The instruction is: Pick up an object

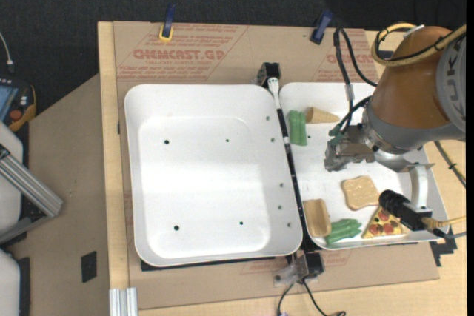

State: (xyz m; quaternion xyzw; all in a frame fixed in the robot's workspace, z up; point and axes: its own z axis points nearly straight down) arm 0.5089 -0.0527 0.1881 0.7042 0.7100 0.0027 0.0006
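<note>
While the grey arm with its orange band reaches in from the right, the end effector [342,157] is seen low over the right bin [326,94], and whether it is apart or together cannot be told. Toy food is spread in that bin: a green piece [298,127] and a tan wedge [322,115] near the divider, a toast slice [360,192] just below the end effector, and a bread slice [318,215], green beans [342,231] and a pizza slice [386,224] along the near edge. The left bin [148,159] is set beside it on the counter [192,46].
</note>
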